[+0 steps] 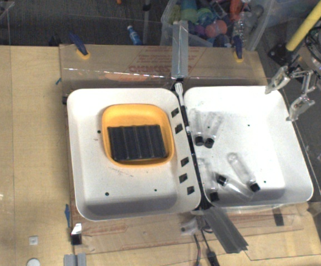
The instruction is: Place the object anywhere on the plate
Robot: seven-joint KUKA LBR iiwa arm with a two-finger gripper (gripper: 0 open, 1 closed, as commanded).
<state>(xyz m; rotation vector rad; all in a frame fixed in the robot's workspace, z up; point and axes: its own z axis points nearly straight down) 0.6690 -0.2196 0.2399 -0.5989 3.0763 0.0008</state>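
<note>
Four or so clear black-capped vials are lying in the right bin, 3 o'clock of the orange plate; probably light, slippery, grabbing mid-body. Gripper is hovering empty, fingers apart.

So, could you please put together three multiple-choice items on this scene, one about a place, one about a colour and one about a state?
1. Where is the plate?
A. in the left bin
B. in the right bin
C. on the bench outside the bins

2. What colour is the plate?
A. blue
B. orange-yellow
C. green

3. How do the clear vials stand with the task?
A. stacked on the plate
B. lying in the right bin, off the plate
C. lying on the black ridged insert

Answers: 1 A, the plate sits in the left bin. 2 B, its rim is orange-yellow around a black ridged insert. 3 B, the black-capped vials lie on the floor of the right bin.
</note>
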